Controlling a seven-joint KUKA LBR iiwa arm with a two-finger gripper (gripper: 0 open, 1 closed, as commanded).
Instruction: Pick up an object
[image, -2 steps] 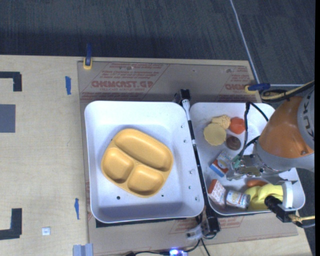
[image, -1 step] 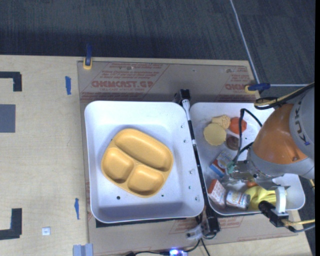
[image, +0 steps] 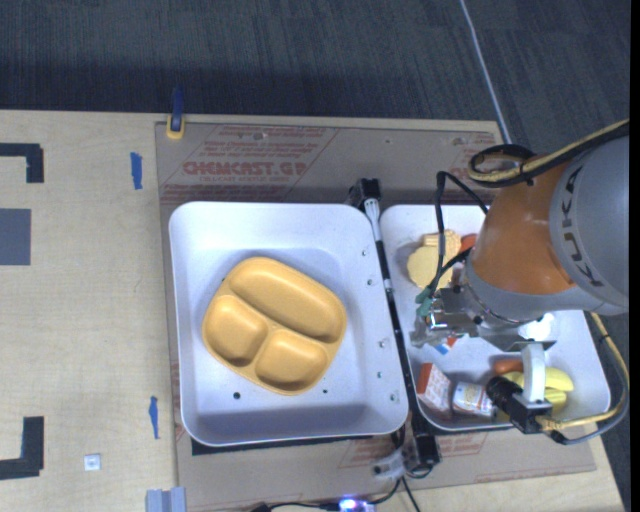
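Observation:
A yellow three-compartment tray (image: 274, 323) lies upside down in the left bin (image: 200, 240). The right bin (image: 400, 225) holds several small items: a pale yellow round piece (image: 425, 262) with an orange bit (image: 468, 242) behind it at the back, a red and white packet (image: 437, 381) and a small white bottle-like item (image: 470, 399) at the front, and a yellow item (image: 558, 382) at the front right. My gripper (image: 437, 327) hangs low over the left middle of the right bin, beside the packet. The wrist hides its fingers.
The arm's grey and orange body (image: 540, 250) covers most of the right bin's middle and back. The bins sit on a brown board (image: 260, 160) on a pale bench, with blue tape marks at the left and cables along the divider between the bins.

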